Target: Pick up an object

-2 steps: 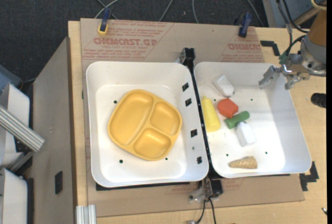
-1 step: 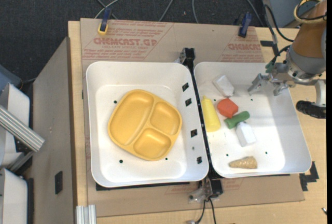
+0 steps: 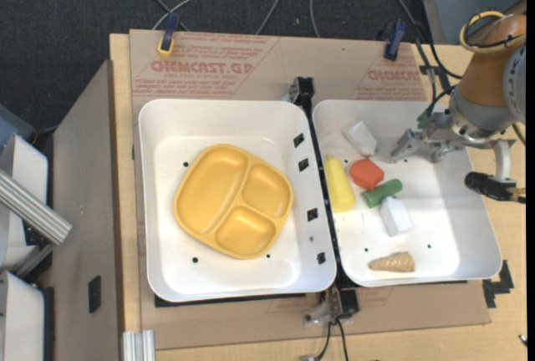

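- We are looking down on a cardboard-covered bench [image 3: 251,50] filling the middle of the frame, with two blue clamps [image 3: 168,42] holding its top edge.
- We are seeing two white bins sitting side by side on it: the left bin [image 3: 159,184] at centre-left and the right bin [image 3: 468,242] at centre-right, their inner walls touching.
- The arm [image 3: 489,75] is reaching in from the upper right of the frame, its orange band sitting above the grey wrist.
- A yellow divided plate [image 3: 232,200] is lying flat in the middle of the left bin, taking up most of its floor.
- The gripper [image 3: 418,144] is hanging over the upper part of the right bin, right of the white block; we cannot tell how far apart its tips are standing, and we are seeing nothing between them.
- A yellow banana-like piece [image 3: 338,184] is lying along the right bin's left wall.
- A red piece [image 3: 366,174] is resting just right of it, touching or nearly touching a green piece [image 3: 381,192] below it.
- A white block [image 3: 361,136] is lying toward the bin's upper left.
- Another white piece [image 3: 396,216] is lying just under the green one.
- A tan wedge [image 3: 392,263] is lying near the bin's lower edge, well apart from the gripper.
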### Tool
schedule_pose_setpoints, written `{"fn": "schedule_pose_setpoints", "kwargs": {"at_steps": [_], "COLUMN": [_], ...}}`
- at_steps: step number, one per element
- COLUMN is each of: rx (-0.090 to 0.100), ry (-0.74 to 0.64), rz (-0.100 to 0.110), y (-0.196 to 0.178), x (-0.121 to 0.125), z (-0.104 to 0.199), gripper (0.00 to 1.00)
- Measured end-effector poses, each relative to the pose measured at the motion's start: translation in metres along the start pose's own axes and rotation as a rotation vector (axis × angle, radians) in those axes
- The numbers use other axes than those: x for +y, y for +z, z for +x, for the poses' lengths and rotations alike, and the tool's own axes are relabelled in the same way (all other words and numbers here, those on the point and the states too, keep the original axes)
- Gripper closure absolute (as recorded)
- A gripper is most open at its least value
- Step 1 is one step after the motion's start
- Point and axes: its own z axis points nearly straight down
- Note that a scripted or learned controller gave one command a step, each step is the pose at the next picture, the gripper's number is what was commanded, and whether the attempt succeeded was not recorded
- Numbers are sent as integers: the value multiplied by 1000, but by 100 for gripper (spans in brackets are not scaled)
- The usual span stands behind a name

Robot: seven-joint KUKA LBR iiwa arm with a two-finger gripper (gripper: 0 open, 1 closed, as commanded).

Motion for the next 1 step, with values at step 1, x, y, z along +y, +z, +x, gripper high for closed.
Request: {"fn": "schedule_pose_setpoints", "kwargs": {"at_steps": [1], "rx": [-2], "ry": [-2], "rz": [-6], "y": [-14], "x": [2], "z": [0], "gripper": [100]}}
